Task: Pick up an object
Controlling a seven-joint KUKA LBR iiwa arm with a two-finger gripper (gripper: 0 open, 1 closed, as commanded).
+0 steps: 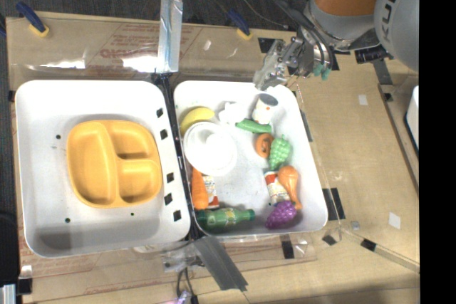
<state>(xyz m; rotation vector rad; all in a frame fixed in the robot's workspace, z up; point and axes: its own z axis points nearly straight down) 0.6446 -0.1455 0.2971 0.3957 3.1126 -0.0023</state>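
Observation:
My gripper hangs over the back right corner of the right bin, just above and behind a white cup. Nothing is visibly held in it. The right bin holds several toy items: a white bowl, a yellow piece, a green pod, a small orange fruit, a green bunch, an orange carrot-like piece, purple grapes, a green bottle and an orange bottle.
The left bin holds a yellow divided tray. A silver taped post stands behind the wall between the bins. Cables trail behind the arm at the top right.

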